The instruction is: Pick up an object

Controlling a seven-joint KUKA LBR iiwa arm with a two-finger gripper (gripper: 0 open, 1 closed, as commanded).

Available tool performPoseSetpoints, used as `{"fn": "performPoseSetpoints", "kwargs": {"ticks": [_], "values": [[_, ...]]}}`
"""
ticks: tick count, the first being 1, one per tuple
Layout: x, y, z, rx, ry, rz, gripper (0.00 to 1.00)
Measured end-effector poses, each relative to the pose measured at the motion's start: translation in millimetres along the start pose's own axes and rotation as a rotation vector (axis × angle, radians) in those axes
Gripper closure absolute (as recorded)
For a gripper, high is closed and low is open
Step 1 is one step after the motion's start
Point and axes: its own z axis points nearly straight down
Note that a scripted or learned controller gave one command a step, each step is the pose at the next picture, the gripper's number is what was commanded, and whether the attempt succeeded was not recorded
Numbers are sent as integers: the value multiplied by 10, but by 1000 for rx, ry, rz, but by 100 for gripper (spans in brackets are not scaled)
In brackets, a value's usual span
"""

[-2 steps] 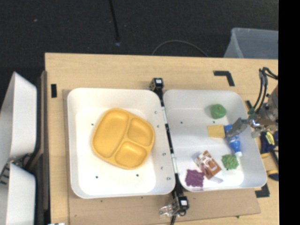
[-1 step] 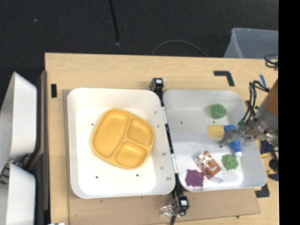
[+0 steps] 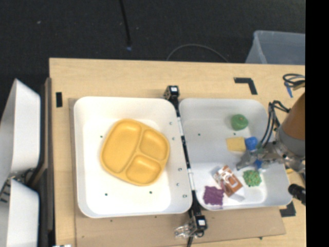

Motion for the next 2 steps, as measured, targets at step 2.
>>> {"fn": "performPoseSetpoints", "kwargs": {"ticks": [2], "values": [[22, 10, -766, -9, -1, -5, 100]]}}
